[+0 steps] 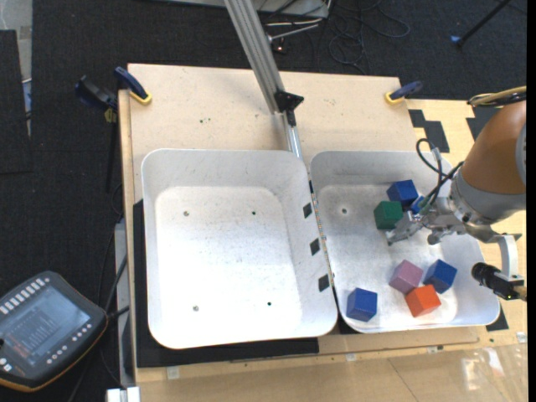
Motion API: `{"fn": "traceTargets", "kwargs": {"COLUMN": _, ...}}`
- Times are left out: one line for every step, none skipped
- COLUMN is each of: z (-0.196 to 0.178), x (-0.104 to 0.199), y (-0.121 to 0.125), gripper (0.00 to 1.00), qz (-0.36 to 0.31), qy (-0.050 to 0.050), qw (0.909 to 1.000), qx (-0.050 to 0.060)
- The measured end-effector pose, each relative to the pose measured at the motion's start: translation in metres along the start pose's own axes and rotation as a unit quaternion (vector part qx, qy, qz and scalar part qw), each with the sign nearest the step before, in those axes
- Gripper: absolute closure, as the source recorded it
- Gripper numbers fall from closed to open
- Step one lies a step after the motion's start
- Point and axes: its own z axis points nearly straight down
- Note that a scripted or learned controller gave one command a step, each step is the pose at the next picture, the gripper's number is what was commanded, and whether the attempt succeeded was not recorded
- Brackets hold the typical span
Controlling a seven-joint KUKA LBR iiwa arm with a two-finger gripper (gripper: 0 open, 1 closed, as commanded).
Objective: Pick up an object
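The arm (494, 162) leans in over the right-hand bin (352, 174), its gripper (412, 227) hanging low near the middle of that bin, just beside the green cube (388, 215). From where I stand I cannot tell how the pincer is set, and nothing shows between its tips, so I would not call anything held. The cubes all lie in this bin: the green one touches a blue cube (403, 193) toward the bin's far edge; a pink cube (407, 275), an orange cube (423, 300) and a second blue cube (440, 275) crowd together near the front right corner; a third blue cube (362, 303) sits alone at the front left corner. The left-hand bin (159, 224) carries no cubes. The green cube looks the likeliest target, being nearest. To take it cleanly, I judge the tips should straddle its two free sides, not the side pressed against the blue neighbour, come straight down, and close only once low on the cube. A skewed approach could nudge it away or catch both cubes.
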Motion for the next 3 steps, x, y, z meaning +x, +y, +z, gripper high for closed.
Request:
{"fn": "traceTargets", "kwargs": {"z": -0.013, "x": -0.001, "y": 0.001, "gripper": 1.00, "qz": 0.001, "qy": -0.001, "qw": 1.0000, "qx": -0.003}}
{"fn": "traceTargets", "kwargs": {"z": -0.074, "x": -0.009, "y": 0.000, "gripper": 1.00, "qz": 0.001, "qy": -0.003, "qw": 1.0000, "qx": -0.006}}
{"fn": "traceTargets", "kwargs": {"z": -0.129, "x": 0.000, "y": 0.008, "gripper": 1.00, "qz": -0.001, "qy": -0.002, "qw": 1.0000, "qx": -0.006}}
